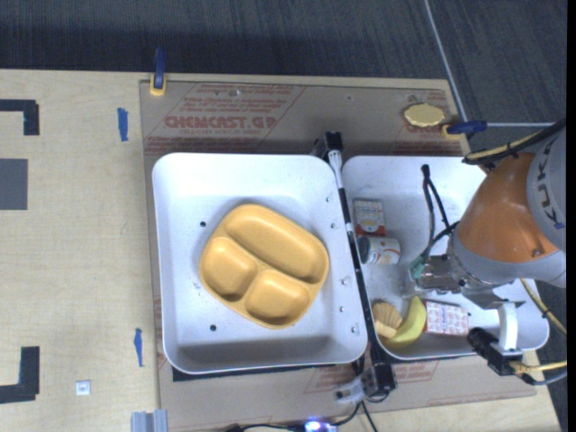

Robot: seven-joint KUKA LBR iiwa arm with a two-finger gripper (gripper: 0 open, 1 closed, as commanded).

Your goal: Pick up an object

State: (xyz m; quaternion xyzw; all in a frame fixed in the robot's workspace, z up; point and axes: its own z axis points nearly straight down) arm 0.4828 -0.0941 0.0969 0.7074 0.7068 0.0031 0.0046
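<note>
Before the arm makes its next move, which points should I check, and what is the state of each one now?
1. Arm is over the right bin: ok.
2. Objects wait there: banana, small carton, patterned packet: ok.
3. Something held in the tool: cannot tell, the wrist covers it.
4. Banana lies free of its neighbours: not ok, it touches the packet.
5. Yellow divided tray lies in the left bin, away from the arm: ok.

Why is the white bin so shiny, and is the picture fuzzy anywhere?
In the camera view, overhead light bounces off the left white bin, whitening its rim and floor, and leaves soft highlights on the yellow divided tray; the small items in the right bin, like the banana, look slightly soft, so their labels can't be read; the arm's orange band casts shade there.
</note>
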